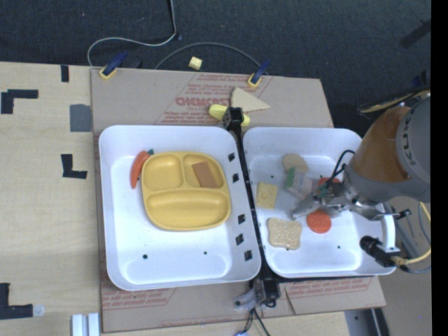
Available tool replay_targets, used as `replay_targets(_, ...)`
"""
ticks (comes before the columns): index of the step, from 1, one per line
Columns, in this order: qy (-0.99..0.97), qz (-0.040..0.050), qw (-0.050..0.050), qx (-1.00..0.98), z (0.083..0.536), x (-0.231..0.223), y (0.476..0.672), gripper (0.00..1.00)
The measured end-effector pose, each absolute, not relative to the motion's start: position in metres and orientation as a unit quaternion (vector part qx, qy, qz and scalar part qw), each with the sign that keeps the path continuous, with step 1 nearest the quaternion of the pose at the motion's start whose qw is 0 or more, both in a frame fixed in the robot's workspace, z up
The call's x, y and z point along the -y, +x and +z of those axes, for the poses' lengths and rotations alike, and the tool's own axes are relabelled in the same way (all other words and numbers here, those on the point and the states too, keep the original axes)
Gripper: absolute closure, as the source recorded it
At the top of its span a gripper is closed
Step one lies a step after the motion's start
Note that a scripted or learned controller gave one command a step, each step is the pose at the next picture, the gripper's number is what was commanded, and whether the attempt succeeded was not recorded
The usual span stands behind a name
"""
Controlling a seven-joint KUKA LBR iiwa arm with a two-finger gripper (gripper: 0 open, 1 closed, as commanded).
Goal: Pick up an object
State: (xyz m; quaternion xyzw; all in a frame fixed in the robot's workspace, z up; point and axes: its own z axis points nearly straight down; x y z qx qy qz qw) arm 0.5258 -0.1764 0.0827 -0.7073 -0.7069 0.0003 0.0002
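Observation:
My gripper (305, 207) reaches in from the right and hangs low over the middle of the right bin (350, 261). Just right of its tip lies a round red-orange piece (319, 221). A toast slice (285, 234) lies below and to the left of the tip. A yellow cheese square (267, 195) sits to the left. Above the gripper are a beige round piece (294, 162) and a greenish piece (290, 179). I see nothing held.
The left bin (119, 257) holds a yellow divided plate (183, 208) with a brown slab (205, 174) in one compartment, and an orange carrot (138, 168) beside it. A black divider (241, 187) runs between the bins. The arm's grey and orange body (385, 159) covers the right bin's right side.

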Motion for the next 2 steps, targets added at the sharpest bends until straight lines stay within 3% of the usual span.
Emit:
replay_targets(1,-0.706,-0.0012,-0.004,0.708,0.087,0.115,0.485,0.00)
replay_targets(2,-0.707,-0.0011,-0.004,0.707,0.097,0.118,0.486,1.00)
